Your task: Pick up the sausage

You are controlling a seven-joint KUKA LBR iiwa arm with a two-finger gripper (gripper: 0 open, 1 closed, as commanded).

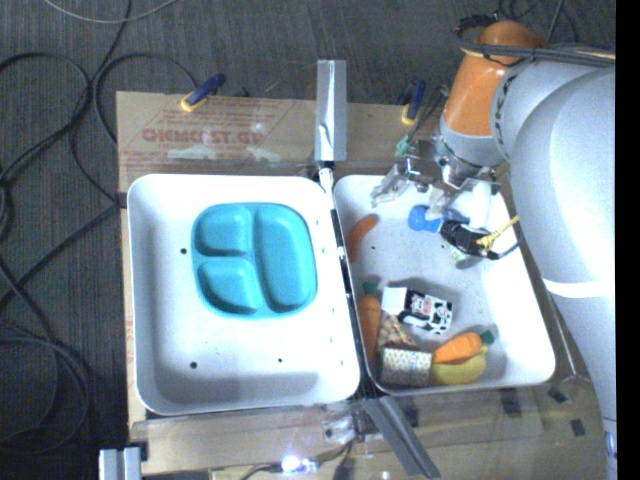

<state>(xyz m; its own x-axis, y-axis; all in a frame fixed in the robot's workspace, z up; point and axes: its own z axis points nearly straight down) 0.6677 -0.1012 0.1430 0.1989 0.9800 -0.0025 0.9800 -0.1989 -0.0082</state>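
The sausage (pixel 361 234), a short reddish-orange piece, lies against the left wall of the right bin (pixel 520 308), near its far end. My gripper (pixel 415 193) hangs over the far part of that bin, up and to the right of the sausage and apart from it. Its fingers look spread, with nothing held between them. One fingertip (pixel 388 188) points down toward the sausage's upper end. A small blue object (pixel 422 218) lies just below the gripper.
The right bin's near end holds an orange elongated piece (pixel 370 318), a black-and-white packet (pixel 430 310), a waffle-like block (pixel 405 364), a carrot (pixel 460 348) and a banana (pixel 462 370). The left bin (pixel 160 268) holds a blue divided tray (pixel 255 258).
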